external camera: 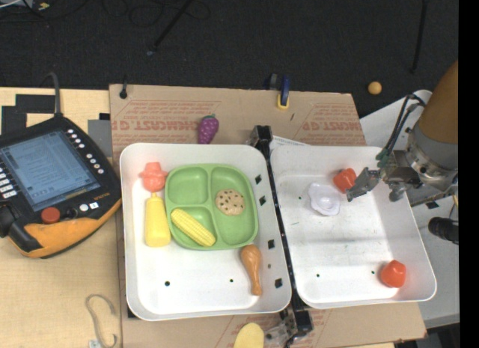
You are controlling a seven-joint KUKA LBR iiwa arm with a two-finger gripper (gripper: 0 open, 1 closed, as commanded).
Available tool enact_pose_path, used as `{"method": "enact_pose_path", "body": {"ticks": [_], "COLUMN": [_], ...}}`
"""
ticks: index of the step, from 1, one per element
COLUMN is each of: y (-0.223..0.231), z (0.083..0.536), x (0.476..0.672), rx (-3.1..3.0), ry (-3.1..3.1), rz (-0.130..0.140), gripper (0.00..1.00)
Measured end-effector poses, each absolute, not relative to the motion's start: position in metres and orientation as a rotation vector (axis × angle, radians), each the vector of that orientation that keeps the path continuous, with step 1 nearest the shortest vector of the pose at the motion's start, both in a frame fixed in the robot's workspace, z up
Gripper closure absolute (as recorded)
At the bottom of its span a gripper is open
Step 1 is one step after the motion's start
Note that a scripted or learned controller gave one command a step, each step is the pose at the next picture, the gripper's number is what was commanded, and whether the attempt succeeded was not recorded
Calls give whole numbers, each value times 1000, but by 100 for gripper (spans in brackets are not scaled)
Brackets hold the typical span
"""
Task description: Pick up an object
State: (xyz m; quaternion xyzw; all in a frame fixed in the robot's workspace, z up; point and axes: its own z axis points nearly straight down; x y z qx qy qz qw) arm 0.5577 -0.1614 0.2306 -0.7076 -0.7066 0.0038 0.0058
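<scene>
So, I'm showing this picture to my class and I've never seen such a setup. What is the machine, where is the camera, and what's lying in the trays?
One camera looks down at a slant on two white trays. The grey and orange machine at the right is a robot arm; its pincer hangs over the right tray, near a small red toy. That tray also holds a pale white piece and another red toy. The left tray holds a green plate with a cookie and corn, plus a yellow bottle and a drumstick.
</scene>
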Motion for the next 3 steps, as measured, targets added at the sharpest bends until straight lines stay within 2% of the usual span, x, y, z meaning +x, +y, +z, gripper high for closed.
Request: {"method": "enact_pose_path", "body": {"ticks": [1, 3], "y": [-162, -171], "z": [237, 137], "x": [560, 553], "rx": [-2220, -2215], "ry": [-2221, -2218], "rz": [1, 5], "gripper": [0, 0]}}
